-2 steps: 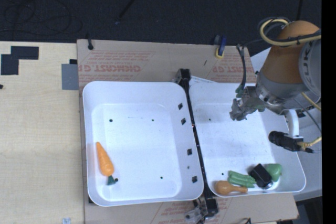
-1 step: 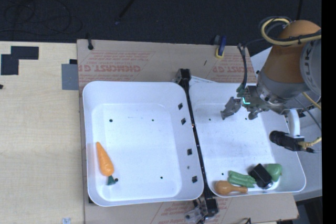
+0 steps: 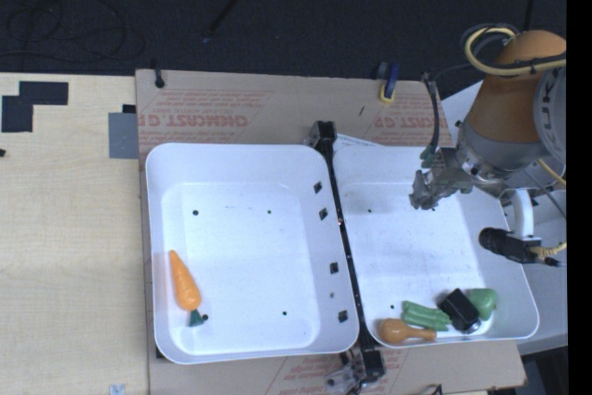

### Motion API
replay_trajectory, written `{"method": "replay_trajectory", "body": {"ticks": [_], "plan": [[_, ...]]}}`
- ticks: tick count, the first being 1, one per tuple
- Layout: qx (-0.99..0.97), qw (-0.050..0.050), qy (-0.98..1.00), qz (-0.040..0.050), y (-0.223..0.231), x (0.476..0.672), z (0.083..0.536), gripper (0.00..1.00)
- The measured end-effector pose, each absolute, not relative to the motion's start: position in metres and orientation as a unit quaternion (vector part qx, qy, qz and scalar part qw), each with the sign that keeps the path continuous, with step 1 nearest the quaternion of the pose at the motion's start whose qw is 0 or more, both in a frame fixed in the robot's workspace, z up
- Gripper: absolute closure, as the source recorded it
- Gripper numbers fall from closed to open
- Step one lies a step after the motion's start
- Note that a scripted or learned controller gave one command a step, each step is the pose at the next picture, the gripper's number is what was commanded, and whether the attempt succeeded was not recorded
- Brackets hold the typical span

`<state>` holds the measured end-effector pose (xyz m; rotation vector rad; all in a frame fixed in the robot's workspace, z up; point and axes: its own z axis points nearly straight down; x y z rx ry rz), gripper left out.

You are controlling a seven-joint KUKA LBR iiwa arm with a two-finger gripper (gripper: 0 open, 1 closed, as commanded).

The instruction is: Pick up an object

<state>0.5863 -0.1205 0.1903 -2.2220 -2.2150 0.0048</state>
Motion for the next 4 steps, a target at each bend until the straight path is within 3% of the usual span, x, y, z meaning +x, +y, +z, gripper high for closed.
{"method": "replay_trajectory", "body": {"ticks": [1, 2, 3, 4], "plan": [[-0.709, 0.002, -0.706, 0.0016, -0.121, 0.586, 0.19, 0.0], [-0.709, 0.003, -0.705, 0.0019, -0.122, 0.586, 0.2, 1.0], [-0.705, 0.001, -0.709, -0.0004, -0.064, 0.631, 0.186, 1.0], [-0.705, -0.003, -0.709, -0.0047, -0.02, 0.617, 0.315, 1.0]]}}
